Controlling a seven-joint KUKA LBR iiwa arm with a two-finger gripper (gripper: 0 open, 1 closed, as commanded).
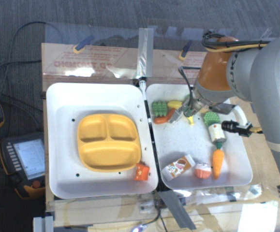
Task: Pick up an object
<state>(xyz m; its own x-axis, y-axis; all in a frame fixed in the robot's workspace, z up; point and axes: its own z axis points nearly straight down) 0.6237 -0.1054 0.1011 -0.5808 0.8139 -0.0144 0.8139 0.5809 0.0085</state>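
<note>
Down in the right bin (236, 175), the pincer (184, 111) hangs low, but I cannot tell its state. Just left of it sit a green toy (159, 108) and a yellow toy (174, 104). Farther off, below and right, lies the carrot (217, 162). Far left sits a yellow plate (109, 141).

— We see the gripper (184, 111) low over the right bin (241, 175), just beside a yellow piece (175, 104) and a green toy (159, 108).

— And nearer us in that bin we find a carrot (217, 162), a small carton (178, 166) and a cupcake (203, 170). In the left bin (62, 98) we see a yellow divided plate (109, 141) with an orange block (141, 172) just beside it.
</note>
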